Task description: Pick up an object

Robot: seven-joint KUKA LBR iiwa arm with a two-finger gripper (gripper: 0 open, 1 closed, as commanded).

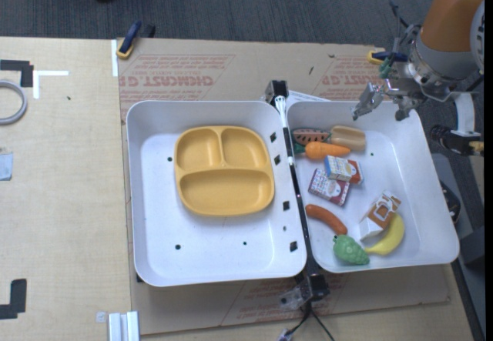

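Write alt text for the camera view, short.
The arm's hand hovers over the right bin's far edge, holding nothing. That bin holds toy food: hot dog, carrot, sausage, banana, small cartons. The left bin holds a yellow tray.

One fixed camera, mounted above the counter (62, 201), looking down at a slant. Far edge of the counter and dark floor lie along the top of frame. Both white bins fit whole: left bin (146, 255), right bin (427, 178). My arm (454, 16) enters from the right edge. Moderate distance; small items stay legible.
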